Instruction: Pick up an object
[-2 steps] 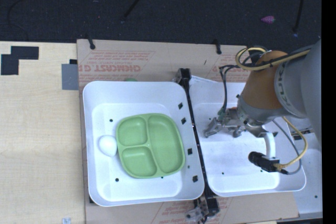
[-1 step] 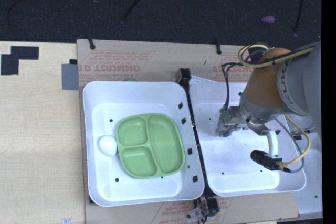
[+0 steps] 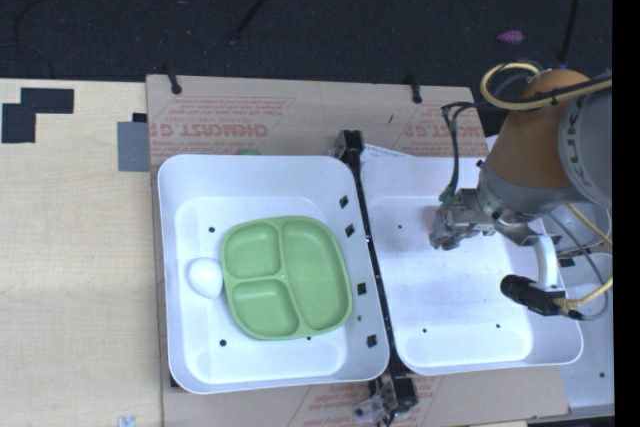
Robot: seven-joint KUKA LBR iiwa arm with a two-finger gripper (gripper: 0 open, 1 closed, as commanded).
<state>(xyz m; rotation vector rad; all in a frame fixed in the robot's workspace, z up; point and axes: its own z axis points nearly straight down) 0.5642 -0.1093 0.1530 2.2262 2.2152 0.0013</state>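
Right now the tool [image 3: 447, 225] hangs low over the right bin [image 3: 470, 345], near that bin's back-left part, at the end of the grey arm [image 3: 540, 155] with its orange band, and from where I stand I cannot tell its state; nothing shows in its grip. Beneath and around it the white floor of that bin looks bare, so a try made where it hovers would likely come up with nothing. Across the black divider [image 3: 365, 255] between the bins, well apart from the tool, lie the things worth taking: a green sectioned plate [image 3: 285, 277] flat in the middle of the left bin [image 3: 190, 355], and a small white egg-like object [image 3: 205, 276] touching or just beside the plate's left edge. Trouble could come from several sides, I judge: the plate lies flat and wide, offering little to pinch but its rim; the round white object may roll off at a touch; and the divider stands in the path of a low crossing.
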